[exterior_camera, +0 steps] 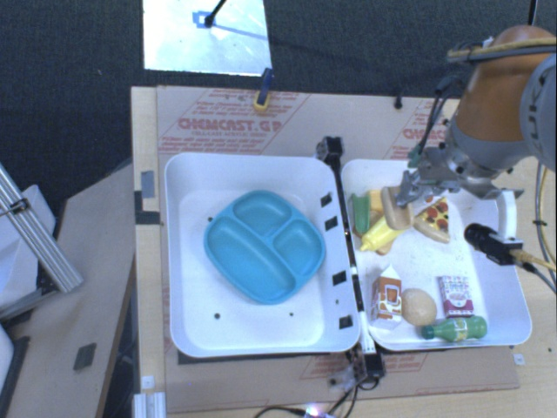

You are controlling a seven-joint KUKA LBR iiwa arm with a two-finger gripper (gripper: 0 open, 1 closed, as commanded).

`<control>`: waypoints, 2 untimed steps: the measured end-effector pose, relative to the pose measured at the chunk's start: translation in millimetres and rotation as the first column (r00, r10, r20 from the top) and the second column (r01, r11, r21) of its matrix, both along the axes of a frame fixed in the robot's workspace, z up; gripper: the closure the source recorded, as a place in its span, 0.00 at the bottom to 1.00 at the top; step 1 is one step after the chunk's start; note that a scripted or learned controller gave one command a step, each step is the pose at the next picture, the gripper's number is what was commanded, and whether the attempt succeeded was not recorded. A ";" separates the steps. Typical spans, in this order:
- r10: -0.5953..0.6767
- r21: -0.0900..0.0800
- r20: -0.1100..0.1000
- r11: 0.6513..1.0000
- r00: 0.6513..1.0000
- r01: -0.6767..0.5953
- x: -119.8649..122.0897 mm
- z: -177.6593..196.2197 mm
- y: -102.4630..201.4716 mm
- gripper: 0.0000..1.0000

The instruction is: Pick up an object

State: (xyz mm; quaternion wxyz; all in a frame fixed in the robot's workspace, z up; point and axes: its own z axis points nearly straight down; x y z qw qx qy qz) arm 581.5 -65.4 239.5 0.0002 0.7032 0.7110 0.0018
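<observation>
Fingers (406, 192), open or shut I cannot tell, hang just above the yellow bottle (379, 233) beside the pizza slice (433, 219).

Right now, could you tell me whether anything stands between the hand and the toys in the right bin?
Nothing visible does. The hand is already down in the right bin, right at the yellow bottle and beside the pizza slice; whether it touches either I cannot tell.

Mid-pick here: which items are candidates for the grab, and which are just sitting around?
Job-relevant, right bin:
end effector, yellow bottle, pizza slice, green pepper, small carton, potato, red packet, green bottle.

Lying about:
blue divided tray in left bin, cardboard sheet.
</observation>
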 end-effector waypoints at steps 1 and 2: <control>-0.001 0.000 -0.001 1.000 1.000 0.001 6.1 3.6 52.3 1.00; -0.002 0.000 -0.004 1.000 1.000 0.002 2.9 -20.6 103.3 1.00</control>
